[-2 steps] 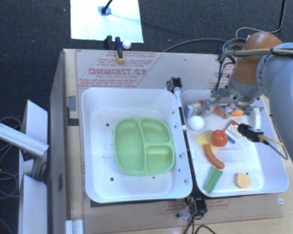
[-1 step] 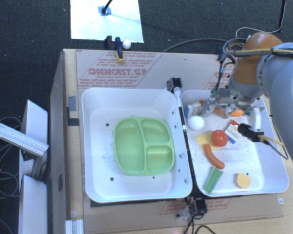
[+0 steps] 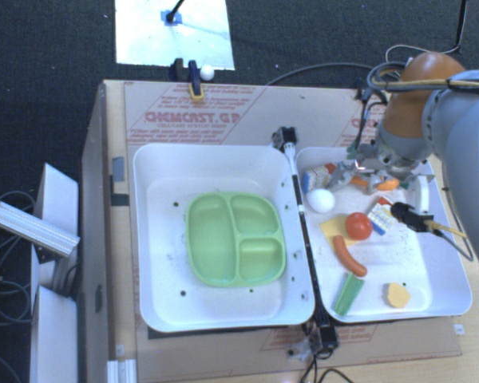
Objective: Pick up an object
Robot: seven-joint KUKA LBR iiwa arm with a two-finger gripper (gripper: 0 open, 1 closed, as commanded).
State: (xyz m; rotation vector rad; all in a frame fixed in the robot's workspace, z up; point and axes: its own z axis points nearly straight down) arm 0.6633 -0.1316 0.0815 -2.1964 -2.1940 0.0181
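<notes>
Poised low over the right bin's (image 3: pixel 455 294) far end, the gripper (image 3: pixel 373 174), finger state impossible to tell. Scattered below it: egg (image 3: pixel 320 200), tomato (image 3: pixel 358 226), sausage (image 3: pixel 349 255), green block (image 3: pixel 348 294). In the left bin (image 3: pixel 156 214), 1 green tray (image 3: pixel 235 238).
</notes>
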